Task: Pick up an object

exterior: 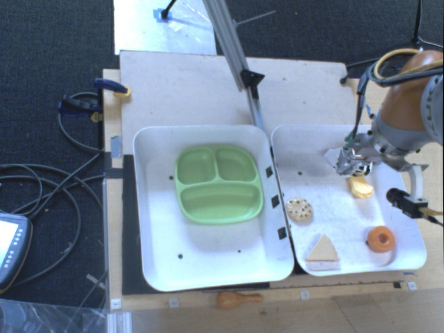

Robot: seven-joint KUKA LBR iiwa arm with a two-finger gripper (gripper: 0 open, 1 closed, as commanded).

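Tan sandwich wedge (323, 248) nearest, right bin (416, 259) front; orange doughnut (381, 239) beside it, cookie (300, 210) behind. Gripper (351, 162) hovers just above yellow piece (360, 186); grip state cannot be told.

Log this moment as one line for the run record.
gripper: low in right white bin | nearest: yellow toy piece, just below-right | grasp: none seen | orange ring: untouched

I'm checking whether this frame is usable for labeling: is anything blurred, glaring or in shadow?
Camera view: the gripper looks smeared and indistinct; the green plate is sharp, casting a soft shadow on its white bin; the cookie and orange ring read clearly; no strong glare.
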